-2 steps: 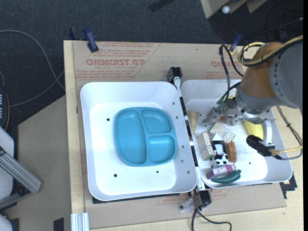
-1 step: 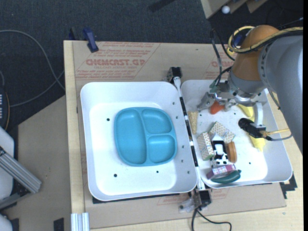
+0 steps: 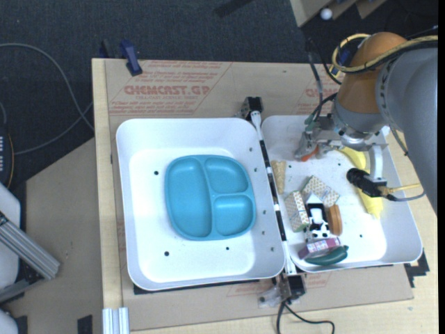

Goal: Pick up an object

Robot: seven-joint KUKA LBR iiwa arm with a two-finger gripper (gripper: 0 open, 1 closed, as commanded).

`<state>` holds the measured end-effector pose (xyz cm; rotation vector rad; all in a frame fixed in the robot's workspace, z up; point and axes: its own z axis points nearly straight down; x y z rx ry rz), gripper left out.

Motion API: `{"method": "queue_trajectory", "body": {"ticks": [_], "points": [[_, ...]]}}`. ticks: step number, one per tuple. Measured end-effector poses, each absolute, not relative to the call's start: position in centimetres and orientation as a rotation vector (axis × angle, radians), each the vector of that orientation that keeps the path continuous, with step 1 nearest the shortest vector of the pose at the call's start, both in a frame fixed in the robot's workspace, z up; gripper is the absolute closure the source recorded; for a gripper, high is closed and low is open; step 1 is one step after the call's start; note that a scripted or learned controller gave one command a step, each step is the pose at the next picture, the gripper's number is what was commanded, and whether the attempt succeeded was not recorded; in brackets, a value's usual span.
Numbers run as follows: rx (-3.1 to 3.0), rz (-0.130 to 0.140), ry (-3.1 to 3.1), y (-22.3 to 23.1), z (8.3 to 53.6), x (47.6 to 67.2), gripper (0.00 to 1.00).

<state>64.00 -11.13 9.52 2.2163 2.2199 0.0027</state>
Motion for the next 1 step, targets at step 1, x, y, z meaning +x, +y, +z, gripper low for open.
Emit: {"method": "queue_trajectory", "body": {"ticks": [1], "points": [[2.219, 0.004, 2.223, -3.93, 20.62, 58.00, 1.00]]}}
